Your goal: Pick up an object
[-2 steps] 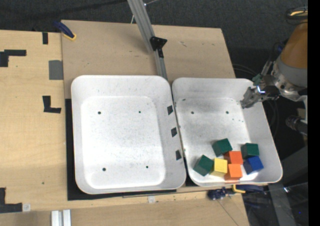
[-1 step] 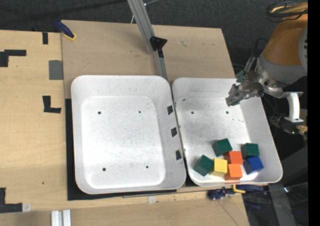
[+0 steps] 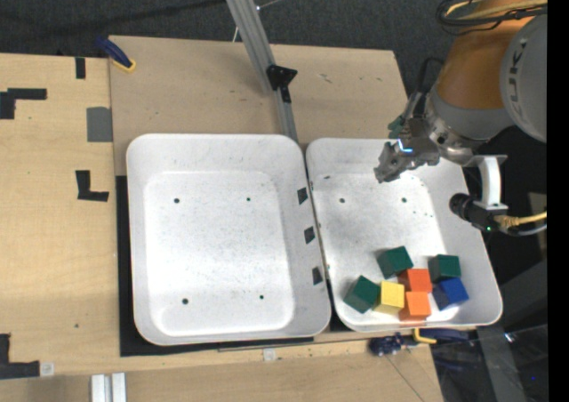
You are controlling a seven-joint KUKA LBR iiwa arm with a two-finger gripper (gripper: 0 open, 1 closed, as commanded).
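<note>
Fingers of the gripper [image 3: 388,169] cannot be resolved: they appear as a small dark grey cluster whose spread is not legible, and no object can be made out between them. Gripper position is over the upper part of the right bin [image 3: 356,180], near that bin's far wall, at the end of the grey arm [image 3: 498,62], whose orange band sits just above the wrist at the upper right of the scene. Candidate objects are all blocks, grouped in the near right corner of the right bin, well apart from the gripper. From left to right in the cluster: a dark green block [image 3: 362,293] at the left; a yellow block [image 3: 392,294] just beside it; a second green block [image 3: 395,261] behind the yellow one; an orange block [image 3: 417,304] at the front with a red-orange block [image 3: 418,280] touching it behind; a blue block [image 3: 452,292] at the right; and a third green block [image 3: 444,266] behind the blue one. Several of these touch their neighbours. Left bin [image 3: 142,213] lies beside the right bin, their inner rims meeting along the centre. Both bins rest on a light wooden bench [image 3: 53,240], and a slanted metal post [image 3: 244,9] crosses the top of the scene.
</note>
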